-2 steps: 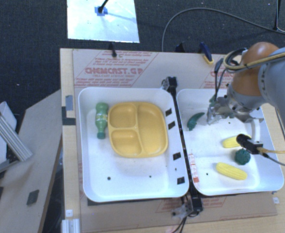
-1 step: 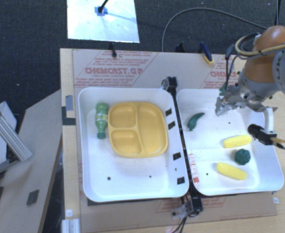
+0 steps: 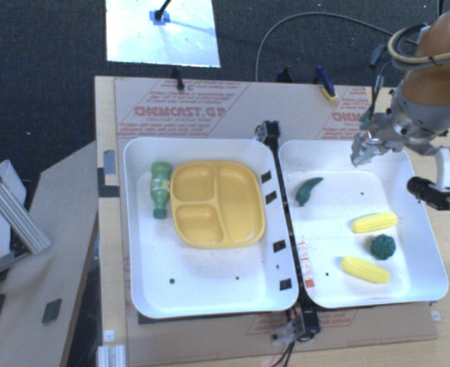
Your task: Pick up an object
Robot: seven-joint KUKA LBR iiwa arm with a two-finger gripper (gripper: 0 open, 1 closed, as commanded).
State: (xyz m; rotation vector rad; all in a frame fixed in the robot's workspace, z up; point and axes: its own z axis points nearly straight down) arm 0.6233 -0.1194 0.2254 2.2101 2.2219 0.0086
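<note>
Four small things lie in the right bin [image 3: 439, 281], any of them open to picking: a dark green pepper [image 3: 309, 190] near the bin's left wall, a yellow corn cob [image 3: 374, 222] further right, a green broccoli head [image 3: 383, 246] just below that cob, and a second corn cob [image 3: 366, 270] toward the front edge. None touches another, though the broccoli sits close to the upper cob. Above the bin's far right corner hangs the gripper [image 3: 362, 153], clear of all four things and with nothing between its fingers; whether they are spread or closed cannot be told at this angle. Its grey arm [image 3: 432, 98] reaches in from the right, orange band above the wrist. Beside it, the left bin [image 3: 145, 281] holds a yellow divided plate [image 3: 217, 203] with a green bottle [image 3: 160, 189] lying just left of it.
</note>
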